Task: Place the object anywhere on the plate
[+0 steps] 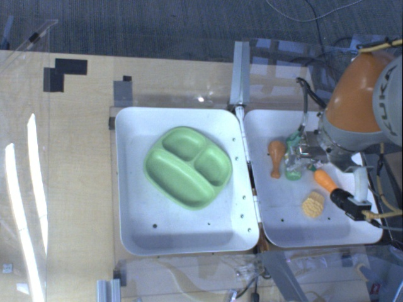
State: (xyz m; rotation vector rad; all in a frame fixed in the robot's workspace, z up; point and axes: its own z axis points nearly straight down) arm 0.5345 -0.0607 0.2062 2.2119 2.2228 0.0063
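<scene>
Camera view: green three-compartment plastic plate (187, 167) lies in middle of left white bin (129, 231), nothing on it. Grey arm w/ orange band (362, 99) reaches in from right, over right white bin (277, 231). Metal two-finger gripper (296, 163) is down at a small green object (293, 172), right beside a brown pear-shaped object (276, 156); can't tell how wide it's open or if it grips anything. Also in right bin: orange carrot-like piece (325, 180), tan round biscuit-like item (313, 204), nr arm.
</scene>
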